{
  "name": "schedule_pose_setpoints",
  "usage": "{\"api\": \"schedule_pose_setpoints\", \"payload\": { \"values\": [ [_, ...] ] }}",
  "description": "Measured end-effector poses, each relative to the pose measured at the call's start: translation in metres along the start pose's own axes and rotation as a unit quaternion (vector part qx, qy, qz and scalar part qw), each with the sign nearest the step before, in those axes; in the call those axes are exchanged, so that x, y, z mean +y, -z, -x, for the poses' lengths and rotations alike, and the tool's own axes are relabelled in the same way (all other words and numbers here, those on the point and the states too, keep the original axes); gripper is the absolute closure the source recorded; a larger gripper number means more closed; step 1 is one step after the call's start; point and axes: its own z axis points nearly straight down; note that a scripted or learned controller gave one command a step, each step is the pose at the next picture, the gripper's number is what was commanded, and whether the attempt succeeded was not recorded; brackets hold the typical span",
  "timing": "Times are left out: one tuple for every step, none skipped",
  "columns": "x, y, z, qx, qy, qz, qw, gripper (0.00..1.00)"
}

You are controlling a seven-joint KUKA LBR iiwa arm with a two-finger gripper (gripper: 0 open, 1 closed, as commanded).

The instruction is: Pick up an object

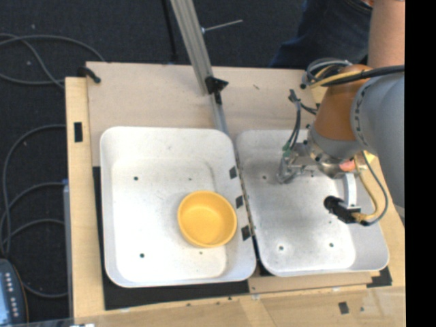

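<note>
The only obj. to be seen is a yellow bowl (207,218). It is placed upright in the left bin (136,138), in its near right part, close to the wall next to the right bin (306,251). The gripper (289,171) is held low over the far left part of the right bin, well apart from the bowl. Whether it is open or closed cannot be told.

Risks, as judged from here:
- If the gripper is closed at this spot, nothing is caught, because bare floor is seen under it.
- For the bowl, the walls between the bins must be crossed. If this is done too low, the walls may be hit.
- The bowl is round and smooth, so only the rim can be pinched. With a bad approach the bowl may be pushed away or tipped, e.g. against the wall.
</note>
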Motion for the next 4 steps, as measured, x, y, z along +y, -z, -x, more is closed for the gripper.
{"api": "schedule_pose_setpoints", "payload": {
  "values": [
    [0.009,0.048,0.005,0.0,0.002,0.002,1.0,1.0],
    [0.011,0.099,0.006,0.0,0.005,0.002,1.0,1.0],
    [0.003,0.095,-0.045,0.001,0.006,-0.002,1.0,1.0],
    [-0.008,0.097,-0.105,0.001,0.007,-0.002,1.0,1.0]
  ]
}}
